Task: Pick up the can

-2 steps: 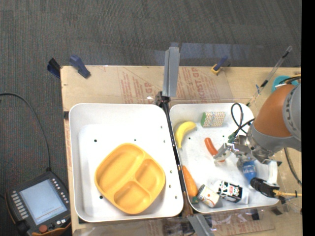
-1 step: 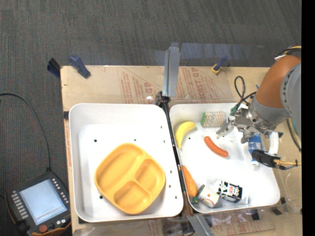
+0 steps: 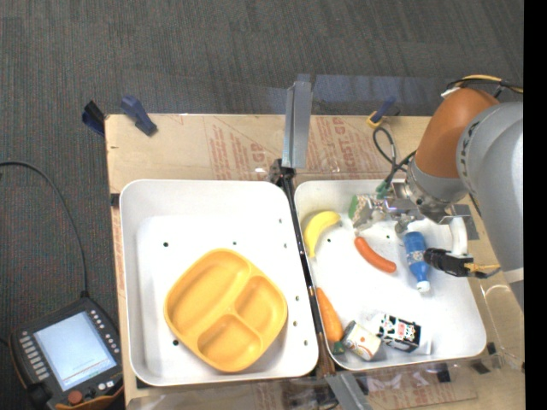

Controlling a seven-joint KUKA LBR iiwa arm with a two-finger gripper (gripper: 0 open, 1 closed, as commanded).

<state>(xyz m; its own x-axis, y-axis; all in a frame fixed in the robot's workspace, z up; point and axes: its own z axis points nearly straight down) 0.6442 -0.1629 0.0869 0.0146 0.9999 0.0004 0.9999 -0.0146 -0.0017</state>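
Note:
The can [image 3: 362, 342], small and white with red and green markings, lies on its side at the front of the right bin [image 3: 453, 314]. It rests between the carrot [image 3: 328, 313] and a black-and-white carton [image 3: 400, 332]. My gripper [image 3: 376, 210] hangs over the back of the same bin, just right of the banana [image 3: 319, 226] and above the sausage [image 3: 375, 254]. It is well apart from the can, with most of the bin's depth between them.
A blue bottle [image 3: 416, 259] lies right of the sausage, under my wrist. The left bin [image 3: 141, 229] holds a yellow divided plate [image 3: 226, 308]. A grey upright post [image 3: 297, 126] stands behind the bins' shared wall.

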